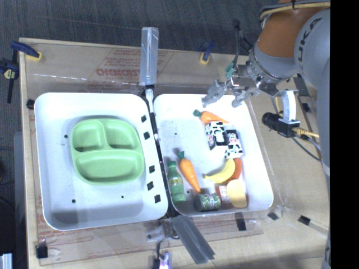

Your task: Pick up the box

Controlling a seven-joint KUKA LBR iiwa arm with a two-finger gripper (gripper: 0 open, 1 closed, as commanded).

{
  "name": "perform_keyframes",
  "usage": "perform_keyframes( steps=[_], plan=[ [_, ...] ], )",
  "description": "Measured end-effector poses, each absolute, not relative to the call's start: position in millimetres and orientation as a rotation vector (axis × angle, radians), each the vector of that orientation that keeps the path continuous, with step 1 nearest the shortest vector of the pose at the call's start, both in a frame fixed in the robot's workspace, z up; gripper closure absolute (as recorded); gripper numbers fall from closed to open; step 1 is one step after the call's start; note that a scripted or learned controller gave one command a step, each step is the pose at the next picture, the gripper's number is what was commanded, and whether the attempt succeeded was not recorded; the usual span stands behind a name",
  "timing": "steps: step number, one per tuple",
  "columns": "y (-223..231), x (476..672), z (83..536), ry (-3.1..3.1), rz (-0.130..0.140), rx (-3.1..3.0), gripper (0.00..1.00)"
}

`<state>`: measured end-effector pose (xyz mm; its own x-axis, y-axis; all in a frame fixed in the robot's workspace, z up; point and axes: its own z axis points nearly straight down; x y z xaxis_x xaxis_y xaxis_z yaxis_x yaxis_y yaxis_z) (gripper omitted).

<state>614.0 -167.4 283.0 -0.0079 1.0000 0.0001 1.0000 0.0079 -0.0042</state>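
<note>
In the right bin point(255, 150), we see the box point(223, 137), a small black-and-white patterned carton, lying flat between a toy carrot point(210, 116) above and a banana point(222, 171) below. We judge it light, stiff-walled and slightly slick, best pinched across its narrow sides. The gripper point(227, 94) hovers over the bin's upper rim, fingers spread and grasping nothing. A second carrot point(189, 172), a green bottle point(175, 181) and a can point(209, 202) crowd the lower end; a green plastic tray point(106, 150) sits in the left bin point(47, 167).
</note>
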Motion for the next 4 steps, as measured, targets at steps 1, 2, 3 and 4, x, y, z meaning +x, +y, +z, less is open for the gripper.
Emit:
perform_keyframes(
  steps=[1, 2, 3, 4],
  plan=[
    [-117.2, 599.2, 99.4, -2.419, 0.013, -2.013, 0.00],
    [-154.0, 579.3, 92.0, -2.304, 0.004, -2.128, 0.00],
    [-178.7, 535.2, 103.1, -2.531, 0.001, -1.856, 0.00],
    [-178.6, 535.9, 113.1, -2.535, 0.002, -1.850, 1.00]
  ],
)
